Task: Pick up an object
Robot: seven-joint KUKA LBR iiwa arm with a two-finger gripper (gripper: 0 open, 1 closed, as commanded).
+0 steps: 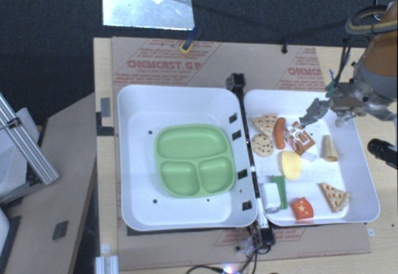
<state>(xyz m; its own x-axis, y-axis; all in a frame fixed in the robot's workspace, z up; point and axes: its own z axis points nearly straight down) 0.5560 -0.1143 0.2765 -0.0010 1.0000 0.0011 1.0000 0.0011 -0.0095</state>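
You have two white bins. The left bin [134, 142] holds one green divided tray [194, 159] — bare white floor on all sides of it. The right bin [360, 161] holds the small items: a yellow piece [291, 165], hot dog [280, 133], waffle slice [265, 122], pizza slice [334, 196], cone [329, 148], cookie [263, 145], red piece [302, 208], and a red-and-white packet [301, 140]. The gripper [309, 117] sits over that packet near the far wall — whether its jaws are apart, you cannot tell.
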